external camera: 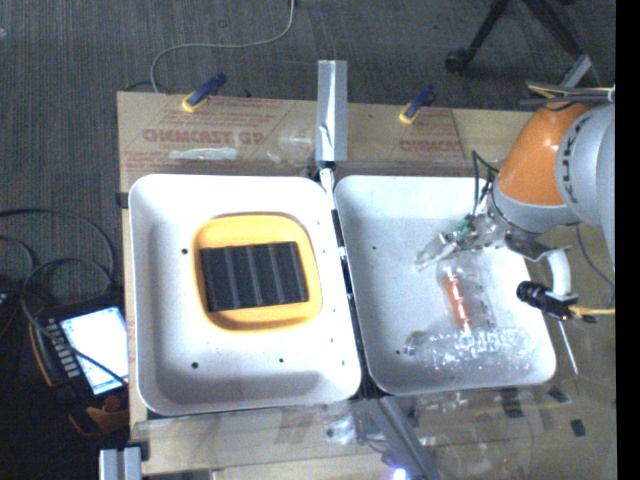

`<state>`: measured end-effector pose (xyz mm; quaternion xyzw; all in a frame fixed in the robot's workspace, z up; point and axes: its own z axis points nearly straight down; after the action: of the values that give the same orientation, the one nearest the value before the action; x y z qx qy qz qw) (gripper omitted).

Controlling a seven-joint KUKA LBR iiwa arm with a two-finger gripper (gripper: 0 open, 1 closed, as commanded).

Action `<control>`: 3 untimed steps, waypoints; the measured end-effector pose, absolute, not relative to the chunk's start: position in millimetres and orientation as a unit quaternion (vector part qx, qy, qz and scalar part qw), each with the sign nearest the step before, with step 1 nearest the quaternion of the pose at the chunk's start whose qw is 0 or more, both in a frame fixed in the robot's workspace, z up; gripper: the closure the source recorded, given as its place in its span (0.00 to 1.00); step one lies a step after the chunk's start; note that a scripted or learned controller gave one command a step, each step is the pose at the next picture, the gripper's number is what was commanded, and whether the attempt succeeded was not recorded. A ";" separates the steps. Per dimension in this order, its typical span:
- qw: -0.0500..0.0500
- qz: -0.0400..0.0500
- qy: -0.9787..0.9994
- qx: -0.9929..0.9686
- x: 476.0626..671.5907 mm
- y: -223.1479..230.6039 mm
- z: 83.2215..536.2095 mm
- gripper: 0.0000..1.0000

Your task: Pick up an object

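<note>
We locate the claw (470, 230) in the upper right part of the right-hand shallow white bin (380, 208), under the grey wrist and the orange band of the arm (545, 173), which enters from the right edge of the view. The claw reads as a small dark cluster with a green spot and thin wires; we cannot tell how far it is open, and nothing is visibly caught in it.

Just below the claw, toward the near side of the bin, lies a clear plastic packet with an orange-red cylinder inside (462, 298). We judge this to be the likeliest thing to pick. Its long axis runs roughly from the far side of the bin to the near side, tilted slightly. Its upper end lies close under the claw; whether the two touch cannot be resolved. A crumpled clear plastic piece (437, 251) sits just left of the claw, and a crinkled transparent wrapper (470, 346) lies along the near wall, just beyond the packet's lower end.

Open room: the left half of this bin floor is bare, so we expect free travel toward the centre divider. The right wall and near wall are close to the packet; a descent there risks contact with the rim.

The left-hand shallow white bin (150, 268) carries a yellow-framed rectangular tray with dark ribbed slats (255, 273), well apart from the claw, across the divider on the worktop (200, 133)
</note>
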<state>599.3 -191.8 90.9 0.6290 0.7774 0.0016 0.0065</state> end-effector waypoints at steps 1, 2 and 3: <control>0.012 0.004 0.836 0.549 562.9 -199.7 91.8 0.00; 0.006 0.000 0.881 0.473 585.2 -199.8 91.3 0.00; 0.007 0.000 0.901 0.433 644.9 -222.0 89.7 0.00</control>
<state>644.9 -222.0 89.7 0.4334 0.9012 0.0004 0.0065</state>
